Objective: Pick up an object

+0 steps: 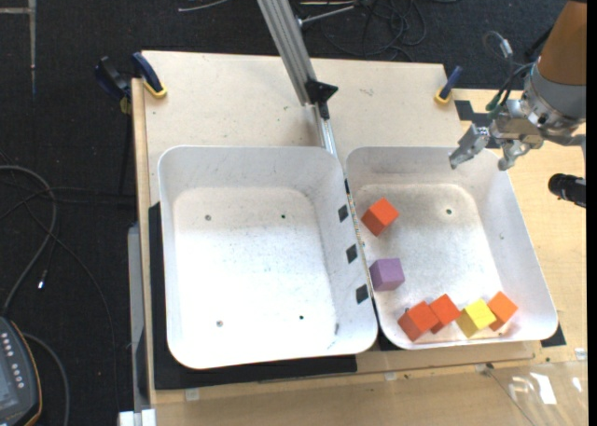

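The left bin (252, 256) lies bare, a speckled white tray touching the right bin (466, 228) along a shared lip; every place below is given from that right bin. Inside it, an orange cube (380, 215) sits near its left wall, a purple cube (386, 273) just below that, and along its near edge a tight row: a red-orange cube (420, 319), another (445, 308), a yellow cube (478, 315) and an orange one (503, 308), touching or nearly so. The gripper (492, 152) hangs over the bin's far right rim, jaws spread apart with nothing between them, well apart from all the cubes.

My guess at the risk: the crowded row gives the jaws little room, so a descent there could land on two cubes or push one against the wall; the orange and purple cubes stand free.

The bench (233, 98) is pale board, clamped at its far corners, on dark carpet strewn with cables.
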You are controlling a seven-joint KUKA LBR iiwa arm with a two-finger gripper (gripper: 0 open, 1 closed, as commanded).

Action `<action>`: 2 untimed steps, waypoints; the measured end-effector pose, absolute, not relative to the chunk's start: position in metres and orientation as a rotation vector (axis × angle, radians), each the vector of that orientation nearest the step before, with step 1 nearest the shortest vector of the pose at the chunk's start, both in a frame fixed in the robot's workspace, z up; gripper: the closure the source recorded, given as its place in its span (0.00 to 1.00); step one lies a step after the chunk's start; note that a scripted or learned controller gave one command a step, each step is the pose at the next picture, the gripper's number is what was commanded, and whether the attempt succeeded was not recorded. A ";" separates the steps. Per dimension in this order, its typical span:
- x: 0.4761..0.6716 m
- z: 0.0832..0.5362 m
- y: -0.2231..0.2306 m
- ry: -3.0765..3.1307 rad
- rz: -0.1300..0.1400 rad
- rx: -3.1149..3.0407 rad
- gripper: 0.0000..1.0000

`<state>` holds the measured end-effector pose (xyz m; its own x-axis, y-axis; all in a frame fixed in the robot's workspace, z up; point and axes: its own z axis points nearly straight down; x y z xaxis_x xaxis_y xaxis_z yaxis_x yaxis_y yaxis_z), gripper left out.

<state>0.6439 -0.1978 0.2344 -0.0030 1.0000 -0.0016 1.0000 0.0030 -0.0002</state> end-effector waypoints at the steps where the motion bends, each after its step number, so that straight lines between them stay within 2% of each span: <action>1: 0.664 0.169 -0.103 2.235 0.000 2.215 0.00; 2: 0.638 0.197 -0.024 2.234 0.004 2.212 0.00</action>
